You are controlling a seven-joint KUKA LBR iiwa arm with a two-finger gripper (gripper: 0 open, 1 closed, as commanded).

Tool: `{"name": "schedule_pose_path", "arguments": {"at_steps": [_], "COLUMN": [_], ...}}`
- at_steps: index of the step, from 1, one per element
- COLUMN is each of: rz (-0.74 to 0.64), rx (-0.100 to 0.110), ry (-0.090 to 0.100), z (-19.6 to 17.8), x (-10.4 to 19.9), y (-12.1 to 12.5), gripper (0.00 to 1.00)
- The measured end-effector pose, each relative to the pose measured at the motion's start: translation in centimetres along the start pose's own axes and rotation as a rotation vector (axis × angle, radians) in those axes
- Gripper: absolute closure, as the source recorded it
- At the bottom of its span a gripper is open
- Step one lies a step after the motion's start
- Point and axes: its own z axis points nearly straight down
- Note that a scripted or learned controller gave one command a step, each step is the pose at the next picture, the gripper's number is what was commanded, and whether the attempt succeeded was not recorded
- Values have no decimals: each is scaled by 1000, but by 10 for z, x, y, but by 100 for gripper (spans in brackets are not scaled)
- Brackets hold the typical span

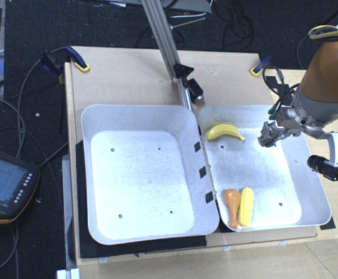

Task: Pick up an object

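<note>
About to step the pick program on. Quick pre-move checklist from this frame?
1. Targets in reach bin: ok. Banana, a yellow item and an orange item all lie in the right bin.
2. Claw over the right bin: ok, it sits right of the banana.
3. Claw already holding something: cannot tell, its tips are too small to read.
4. Banana free of neighbours: ok, it lies alone near the bin's far edge.
5. Yellow and orange items separable: not ok, they lie side by side, touching, close to the bin's near rim.
</note>
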Motion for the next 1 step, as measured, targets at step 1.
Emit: {"name": "schedule_pose_path", "arguments": {"at_steps": [1], "rz": [0], "rx": [-3], "ry": [-1], "z": [-62], "x": [-2], "y": [6], "gripper": [100]}}
